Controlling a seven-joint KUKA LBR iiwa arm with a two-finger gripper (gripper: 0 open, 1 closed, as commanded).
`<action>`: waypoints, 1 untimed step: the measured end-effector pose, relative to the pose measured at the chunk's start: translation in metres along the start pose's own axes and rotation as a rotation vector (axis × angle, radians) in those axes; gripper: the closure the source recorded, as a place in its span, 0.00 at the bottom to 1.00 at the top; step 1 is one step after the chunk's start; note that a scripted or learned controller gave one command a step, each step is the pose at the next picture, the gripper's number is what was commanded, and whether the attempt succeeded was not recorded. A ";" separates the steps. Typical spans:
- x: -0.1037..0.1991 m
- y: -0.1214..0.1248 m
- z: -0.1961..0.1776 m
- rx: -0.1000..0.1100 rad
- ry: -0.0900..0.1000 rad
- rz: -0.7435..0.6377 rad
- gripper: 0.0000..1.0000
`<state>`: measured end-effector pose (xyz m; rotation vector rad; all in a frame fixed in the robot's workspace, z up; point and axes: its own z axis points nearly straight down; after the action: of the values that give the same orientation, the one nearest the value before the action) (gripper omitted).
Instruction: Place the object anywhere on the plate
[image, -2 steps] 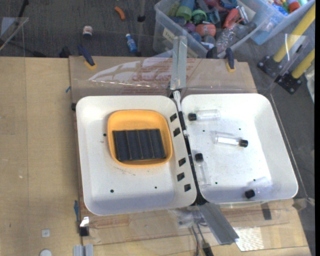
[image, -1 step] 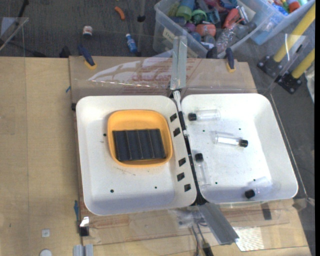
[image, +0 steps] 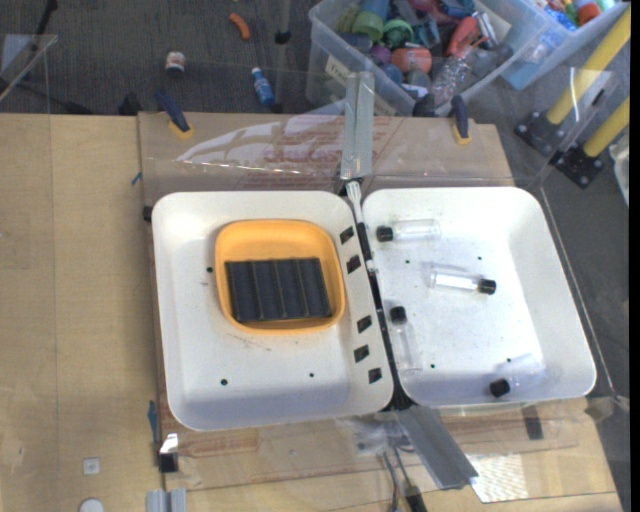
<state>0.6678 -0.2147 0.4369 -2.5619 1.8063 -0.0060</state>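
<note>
The left bin (image: 180, 330) holds an orange plate (image: 232, 245), square with rounded corners, sitting a little toward the bin's far edge and nearer the divider than the outer wall. On the plate lies a dark ribbed slab (image: 277, 290), flat, covering most of the plate's floor and wholly inside its rim. If that slab is the object meant, the placing looks already done, but nothing here settles that.

The right bin (image: 560, 300) carries four clear vials with black caps, all lying on their sides. One vial (image: 407, 231) is near the far edge, close to the divider. A second vial (image: 461, 282) lies toward the middle. A third vial (image: 401, 330) rests just beside the divider, along it. A fourth vial (image: 515, 378) sits near the bin's near right corner. If a vial is the object, then the task is not begun: all four are in the right bin, well apart from the plate, and one is left to be picked up, carried over the divider and set down on the plate or on the slab.

The state of the gripper is not in view, so what it holds cannot be told.

No brand, label or readable writing shows on the plate, slab, vials or bins.
</note>
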 end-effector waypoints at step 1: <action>-0.001 0.000 0.000 -0.001 0.000 -0.133 1.00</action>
<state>0.6678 -0.2140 0.4367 -2.6774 1.6319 -0.0064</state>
